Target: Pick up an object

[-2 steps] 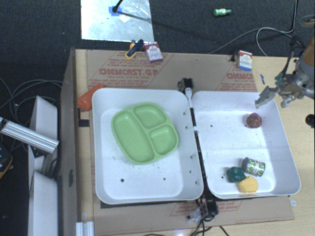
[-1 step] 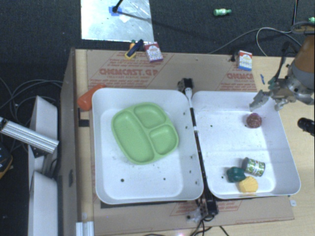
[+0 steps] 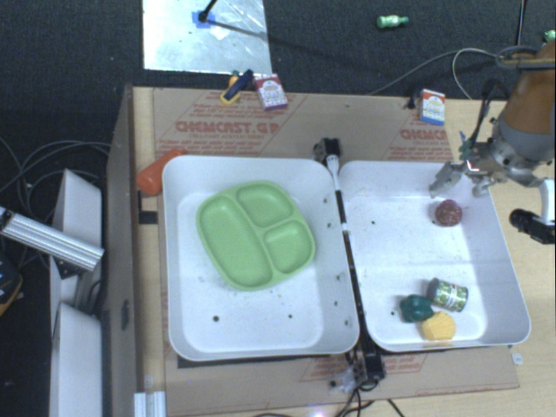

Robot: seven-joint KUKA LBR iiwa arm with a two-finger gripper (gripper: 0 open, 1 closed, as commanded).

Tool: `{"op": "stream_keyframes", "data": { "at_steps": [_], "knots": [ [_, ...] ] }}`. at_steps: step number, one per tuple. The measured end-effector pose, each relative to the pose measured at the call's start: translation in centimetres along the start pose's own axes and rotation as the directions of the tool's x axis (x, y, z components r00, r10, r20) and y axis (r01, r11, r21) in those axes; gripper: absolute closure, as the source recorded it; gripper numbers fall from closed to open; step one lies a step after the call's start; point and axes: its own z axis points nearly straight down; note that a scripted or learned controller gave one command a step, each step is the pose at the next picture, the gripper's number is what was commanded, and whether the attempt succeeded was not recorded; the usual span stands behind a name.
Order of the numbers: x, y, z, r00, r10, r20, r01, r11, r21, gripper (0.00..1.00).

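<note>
Approach step: gripper [image 3: 462,179] hovers at right bin's [image 3: 391,198] 1 o'clock, fingers spread, nothing held. Red ball [image 3: 448,213] just below, toward 6 o'clock. Next: centre over ball, descend, close.

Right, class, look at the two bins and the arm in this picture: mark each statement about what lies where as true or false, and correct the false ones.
1. The green divided plate lies in the left bin. True.
2. The dark red ball sits in the left bin. False: it lies in the right bin, toward its far side.
3. The gripper is next to the dark red ball. True.
4. The small can, the teal object and the yellow object lie scattered far apart. False: they cluster together at the right bin's near side.
</note>
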Motion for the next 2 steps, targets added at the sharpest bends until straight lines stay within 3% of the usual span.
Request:
{"op": "stream_keyframes", "data": {
  "at_steps": [1,2],
  "knots": [
    [-0.1,-1.9,-0.4,1.0,0.003,0.001,-0.003,1.0,-0.001,0.0],
    [0.0,-0.9,4.9,1.0,0.0,0.0,0.0,1.0,0.001,0.0]
  ]
}}
